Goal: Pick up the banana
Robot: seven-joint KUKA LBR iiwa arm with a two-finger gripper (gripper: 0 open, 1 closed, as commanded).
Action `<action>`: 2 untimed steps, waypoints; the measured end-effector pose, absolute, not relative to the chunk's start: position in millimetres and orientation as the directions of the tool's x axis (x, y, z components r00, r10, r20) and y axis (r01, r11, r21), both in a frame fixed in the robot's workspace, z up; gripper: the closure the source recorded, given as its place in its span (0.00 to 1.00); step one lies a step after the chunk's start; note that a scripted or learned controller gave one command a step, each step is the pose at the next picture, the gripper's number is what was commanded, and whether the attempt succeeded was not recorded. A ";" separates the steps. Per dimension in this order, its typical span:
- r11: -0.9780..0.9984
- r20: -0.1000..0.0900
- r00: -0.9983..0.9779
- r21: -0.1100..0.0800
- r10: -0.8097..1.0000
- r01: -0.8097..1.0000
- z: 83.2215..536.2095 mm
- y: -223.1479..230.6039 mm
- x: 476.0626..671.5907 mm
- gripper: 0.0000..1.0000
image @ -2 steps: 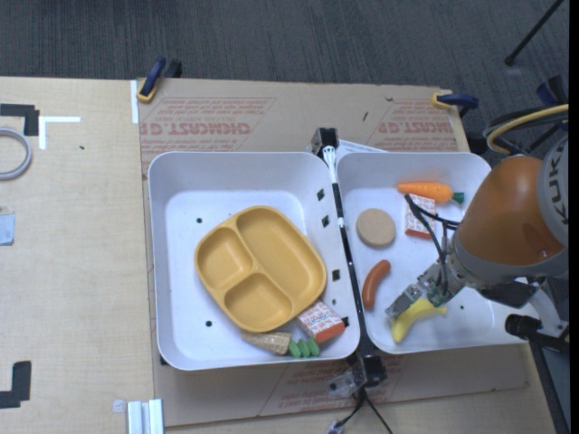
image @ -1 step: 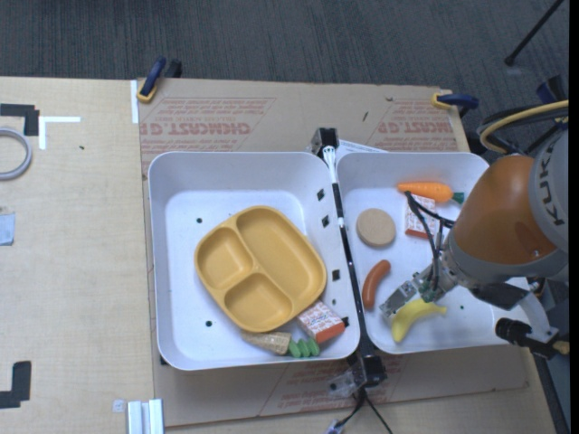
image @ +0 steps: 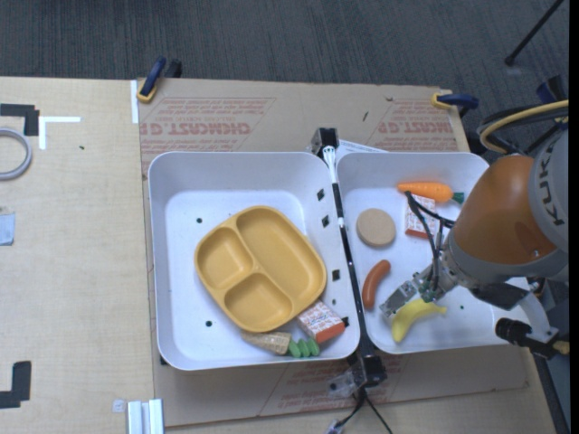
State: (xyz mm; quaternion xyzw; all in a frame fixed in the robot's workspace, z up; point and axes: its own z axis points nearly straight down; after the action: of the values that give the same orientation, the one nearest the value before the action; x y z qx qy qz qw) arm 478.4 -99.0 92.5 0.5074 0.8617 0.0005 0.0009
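Note:
The yellow banana [image: 416, 317] lies in the right bin [image: 473, 336], close to its front wall, with its stem end pointing right. My gripper [image: 409, 295] hangs low over the banana's upper left side, touching it or nearly so. The grey arm with its orange band [image: 496, 213] comes in from the right and hides the bin floor behind the banana. The banana rests on the bin floor.
In the right bin there are also a red sausage [image: 374, 283] just left of the gripper, a round tan biscuit [image: 376, 227], a carrot [image: 427, 191] and a red-and-white packet [image: 418, 222]. The left bin [image: 177, 242] holds a yellow divided plate [image: 261, 268] and small food items [image: 318, 324] at the front.

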 end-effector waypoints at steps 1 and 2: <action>0.588 0.000 -0.588 0.001 0.809 0.809 92.4 -99.6 478.2 0.00; 0.588 0.000 -0.588 0.001 0.809 0.809 92.4 -99.6 478.2 0.00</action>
State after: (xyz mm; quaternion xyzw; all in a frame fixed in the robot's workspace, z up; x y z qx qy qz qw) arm 478.2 -99.6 92.4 0.4539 0.8910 0.0003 0.0004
